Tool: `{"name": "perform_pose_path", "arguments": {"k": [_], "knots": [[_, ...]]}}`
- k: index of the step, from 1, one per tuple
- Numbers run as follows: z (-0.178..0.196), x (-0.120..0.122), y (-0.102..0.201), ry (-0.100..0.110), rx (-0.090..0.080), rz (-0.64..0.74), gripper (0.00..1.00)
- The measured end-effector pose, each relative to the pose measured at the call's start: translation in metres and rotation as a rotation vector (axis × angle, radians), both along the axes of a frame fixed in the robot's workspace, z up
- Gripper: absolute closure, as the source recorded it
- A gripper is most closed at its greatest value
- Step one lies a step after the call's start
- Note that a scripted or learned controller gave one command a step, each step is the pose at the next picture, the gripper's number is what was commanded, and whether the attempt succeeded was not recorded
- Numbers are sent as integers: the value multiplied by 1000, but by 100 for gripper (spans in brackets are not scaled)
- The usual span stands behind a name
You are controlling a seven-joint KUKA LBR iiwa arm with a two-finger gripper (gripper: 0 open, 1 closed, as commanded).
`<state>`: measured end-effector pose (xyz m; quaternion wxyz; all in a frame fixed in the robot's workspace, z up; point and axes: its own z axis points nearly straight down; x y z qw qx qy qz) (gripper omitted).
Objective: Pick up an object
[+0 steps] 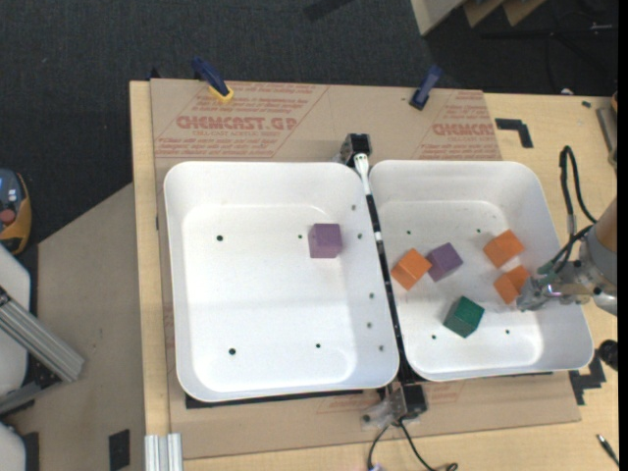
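Two shallow white bins are seated side by side on the counter, which is covered by a cardboard sheet.

In the left bin, a single purple cube is located toward 2 o'clock of the bin floor.

In the right bin, five cubes are found: an orange cube at 9 o'clock, a second purple cube just beside it at its 3 o'clock, a green cube at 6 o'clock, an orange cube at 2 o'clock, and another orange cube at 4 o'clock.

The claw is positioned at the right bin's 4 o'clock edge, just beside the last orange cube. Whether the claw is spread or closed cannot be told, and no cube is seen between its parts.
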<state>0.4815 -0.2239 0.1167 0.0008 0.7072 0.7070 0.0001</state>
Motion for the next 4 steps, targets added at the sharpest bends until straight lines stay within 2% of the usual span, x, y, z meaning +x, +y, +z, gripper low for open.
{"name": "perform_pose_path", "arguments": {"k": [1,2,3,4], "knots": [[-15,-3,0,4,2,0,100],[110,83,47,-19,-3,11,100],[-5,64,5,-16,-6,2,100],[-33,108,91,-3,1,9,100]]}}
